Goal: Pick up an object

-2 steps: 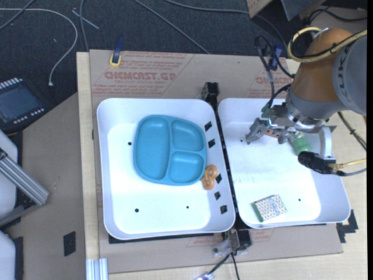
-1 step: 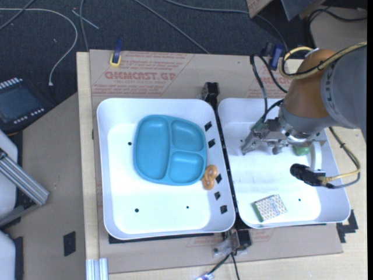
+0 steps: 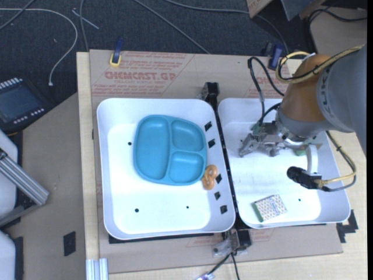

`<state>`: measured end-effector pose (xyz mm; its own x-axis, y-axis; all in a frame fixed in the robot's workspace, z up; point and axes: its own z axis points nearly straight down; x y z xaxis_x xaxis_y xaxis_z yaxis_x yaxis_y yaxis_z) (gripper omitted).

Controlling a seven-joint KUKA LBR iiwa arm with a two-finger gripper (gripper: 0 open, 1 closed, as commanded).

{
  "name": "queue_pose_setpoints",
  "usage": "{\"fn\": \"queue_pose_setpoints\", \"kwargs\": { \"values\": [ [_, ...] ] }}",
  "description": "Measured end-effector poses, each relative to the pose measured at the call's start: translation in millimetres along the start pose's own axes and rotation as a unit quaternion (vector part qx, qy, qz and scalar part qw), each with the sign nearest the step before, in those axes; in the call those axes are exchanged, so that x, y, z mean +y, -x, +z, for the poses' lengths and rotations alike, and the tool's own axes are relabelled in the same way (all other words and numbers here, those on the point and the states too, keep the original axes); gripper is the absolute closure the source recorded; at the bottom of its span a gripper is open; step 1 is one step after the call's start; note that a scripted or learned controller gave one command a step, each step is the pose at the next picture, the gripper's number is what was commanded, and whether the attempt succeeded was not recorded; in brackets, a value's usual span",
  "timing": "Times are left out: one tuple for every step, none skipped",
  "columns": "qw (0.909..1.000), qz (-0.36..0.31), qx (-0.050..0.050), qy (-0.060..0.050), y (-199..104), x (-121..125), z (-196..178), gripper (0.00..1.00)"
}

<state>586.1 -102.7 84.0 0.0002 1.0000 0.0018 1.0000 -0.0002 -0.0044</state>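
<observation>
Fingers on the gripper (image 3: 256,146) look spread apart, with nothing between them that I can see. They hang low over the right bin (image 3: 245,111), near its left side. A small checkered packet (image 3: 270,207) lies flat by the front edge of that bin, well apart from the gripper. A blue divided plate (image 3: 169,150) sits in the left bin (image 3: 116,174), and a little orange-brown toy (image 3: 208,177) touches the plate's right edge. I think the gripper could close on nothing, since nothing sits under it. The packet is thin and flat, so the fingers might slide off it.
</observation>
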Motion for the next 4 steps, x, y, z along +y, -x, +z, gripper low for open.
{"fn": "queue_pose_setpoints", "kwargs": {
  "values": [
    [1.0, 0.0, 0.0, 0.002, 0, 1, -12, 1.0],
    [1.0, 0.0, -0.001, 0.005, 4, 2, -76, 1.0],
    [1.0, 0.0, -0.001, 0.005, 8, 2, -121, 1.0],
    [1.0, -0.001, -0.001, 0.006, 8, 3, -175, 1.0]
  ]
}}
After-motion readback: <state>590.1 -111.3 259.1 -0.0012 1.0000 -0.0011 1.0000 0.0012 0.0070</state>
